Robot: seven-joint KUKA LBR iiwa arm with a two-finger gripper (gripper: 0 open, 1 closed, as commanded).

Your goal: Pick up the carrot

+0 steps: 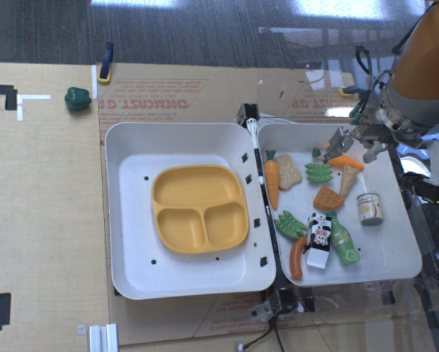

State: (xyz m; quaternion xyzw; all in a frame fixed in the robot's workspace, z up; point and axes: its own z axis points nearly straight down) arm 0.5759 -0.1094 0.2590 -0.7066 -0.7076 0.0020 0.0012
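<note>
Sausage (pixel 297 258), milk carton (pixel 319 239) and green bottle (pixel 344 243) crowd the near end of the right bin (pixel 395 266). Further back I see the carrot (pixel 271 182) lying along that bin's left wall, beside a slice of bread (pixel 289 172). At the far end the gripper (pixel 349 147) hangs over a small orange piece (pixel 346 162); I can't make out its jaws, and the arm (pixel 421 57) is cut off at the frame's right.

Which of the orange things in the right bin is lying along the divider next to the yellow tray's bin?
The carrot, long and orange with a green top, lies along the right bin's left wall. The other orange pieces sit farther right, nearer the gripper.
</note>
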